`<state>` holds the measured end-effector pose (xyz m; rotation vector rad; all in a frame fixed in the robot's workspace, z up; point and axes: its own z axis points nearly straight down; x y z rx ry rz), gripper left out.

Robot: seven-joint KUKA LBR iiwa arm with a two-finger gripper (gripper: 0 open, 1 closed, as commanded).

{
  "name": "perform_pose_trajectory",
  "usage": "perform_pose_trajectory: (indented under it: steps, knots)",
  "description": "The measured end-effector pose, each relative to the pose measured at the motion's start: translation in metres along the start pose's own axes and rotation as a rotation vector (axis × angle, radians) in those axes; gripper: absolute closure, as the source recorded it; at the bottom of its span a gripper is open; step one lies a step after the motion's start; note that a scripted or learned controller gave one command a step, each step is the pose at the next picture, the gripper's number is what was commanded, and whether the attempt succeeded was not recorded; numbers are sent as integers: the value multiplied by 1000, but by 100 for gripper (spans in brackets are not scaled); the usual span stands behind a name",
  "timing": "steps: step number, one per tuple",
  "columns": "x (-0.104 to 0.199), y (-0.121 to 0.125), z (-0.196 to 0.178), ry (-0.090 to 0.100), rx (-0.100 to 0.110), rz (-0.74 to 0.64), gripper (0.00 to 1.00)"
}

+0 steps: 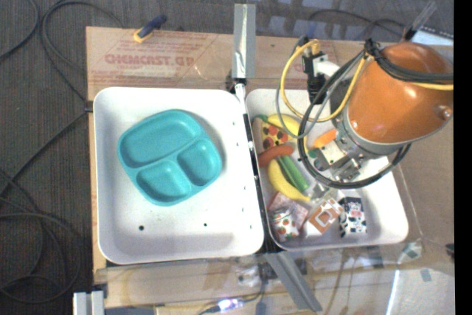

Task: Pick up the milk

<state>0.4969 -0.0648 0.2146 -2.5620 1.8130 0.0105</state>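
Observation:
The milk (352, 217), a small carton with black and white cow patches, lies near the front right of the right bin (394, 221). My gripper (331, 172) hangs low over the middle of that bin, under the grey wrist and the orange band (394, 96). It is a short way up and to the left of the milk. The wrist and its cables hide the gripper's tip.
Around the gripper lie a banana (284, 184), a green vegetable (295, 170), a red sausage (274, 153), and two small cartons (322, 217) (286, 221) just left of the milk. A teal divided plate (171, 156) sits in the left bin (118, 232).

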Motion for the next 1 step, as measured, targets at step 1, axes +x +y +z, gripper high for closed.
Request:
perform_pose_trajectory:
  steps: [1]
  knots:
    - [0, 15, 3, 0, -1, -298, 100]
